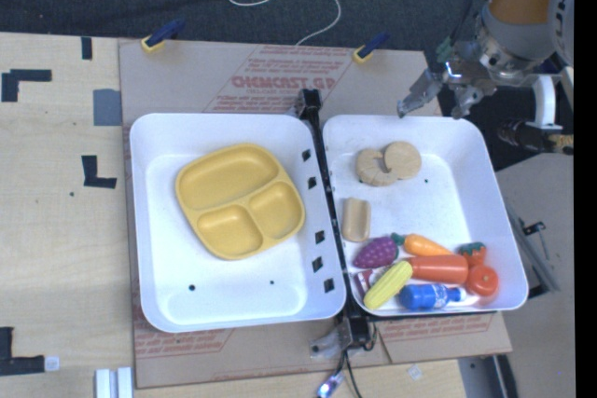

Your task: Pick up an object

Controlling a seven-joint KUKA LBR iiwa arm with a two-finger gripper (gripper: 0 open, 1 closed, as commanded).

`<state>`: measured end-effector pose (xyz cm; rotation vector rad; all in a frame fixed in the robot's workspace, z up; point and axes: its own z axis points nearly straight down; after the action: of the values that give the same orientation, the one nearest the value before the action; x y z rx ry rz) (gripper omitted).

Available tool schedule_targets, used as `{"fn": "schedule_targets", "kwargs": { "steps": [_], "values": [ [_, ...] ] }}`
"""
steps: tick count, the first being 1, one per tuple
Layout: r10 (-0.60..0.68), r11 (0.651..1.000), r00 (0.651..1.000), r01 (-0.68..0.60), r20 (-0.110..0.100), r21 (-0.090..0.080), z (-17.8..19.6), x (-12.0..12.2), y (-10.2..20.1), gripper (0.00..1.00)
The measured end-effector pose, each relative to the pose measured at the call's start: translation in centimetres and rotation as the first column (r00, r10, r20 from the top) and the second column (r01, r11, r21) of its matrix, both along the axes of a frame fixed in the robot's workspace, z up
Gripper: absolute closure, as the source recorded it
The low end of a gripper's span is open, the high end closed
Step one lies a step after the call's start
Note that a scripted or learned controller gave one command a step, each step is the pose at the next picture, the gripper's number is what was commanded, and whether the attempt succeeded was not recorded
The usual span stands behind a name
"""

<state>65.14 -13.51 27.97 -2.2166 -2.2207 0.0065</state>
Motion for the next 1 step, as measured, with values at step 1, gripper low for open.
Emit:
{"fn": "schedule_targets", "kwargs": {
  "steps": [1],
  "values": [
    [0.002, 1.000, 1.000, -0.002, 0.019, -0.004, 17.80, -0.99, 1.25, 0.00]
  ]
}}
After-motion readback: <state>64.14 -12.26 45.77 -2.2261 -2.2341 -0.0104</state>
